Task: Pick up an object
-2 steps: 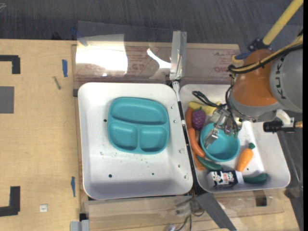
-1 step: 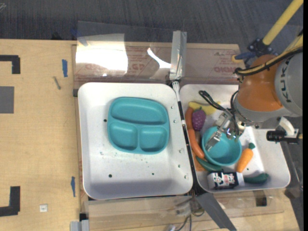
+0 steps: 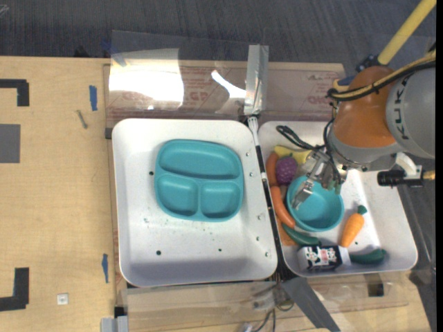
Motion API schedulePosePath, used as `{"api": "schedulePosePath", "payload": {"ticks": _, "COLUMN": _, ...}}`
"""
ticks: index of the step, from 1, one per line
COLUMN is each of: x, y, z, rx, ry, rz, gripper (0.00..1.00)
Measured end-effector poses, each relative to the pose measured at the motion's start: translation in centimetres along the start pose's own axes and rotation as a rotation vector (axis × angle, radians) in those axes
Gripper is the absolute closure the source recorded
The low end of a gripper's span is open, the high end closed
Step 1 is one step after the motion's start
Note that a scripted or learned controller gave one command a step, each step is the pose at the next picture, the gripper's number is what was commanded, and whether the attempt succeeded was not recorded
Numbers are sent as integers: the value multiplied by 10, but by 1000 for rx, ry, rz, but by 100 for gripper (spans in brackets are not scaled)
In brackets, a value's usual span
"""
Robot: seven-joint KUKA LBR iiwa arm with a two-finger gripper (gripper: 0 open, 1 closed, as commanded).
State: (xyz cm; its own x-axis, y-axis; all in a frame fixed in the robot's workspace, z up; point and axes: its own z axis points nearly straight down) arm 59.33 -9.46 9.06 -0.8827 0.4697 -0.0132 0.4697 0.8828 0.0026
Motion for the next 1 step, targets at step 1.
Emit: {"api": "schedulePosePath", "payload": {"ticks": 1, "x": 60, "y": -45, "z": -4, "rx": -4, "ry": -12, "rz": -28, "gripper": 0}}
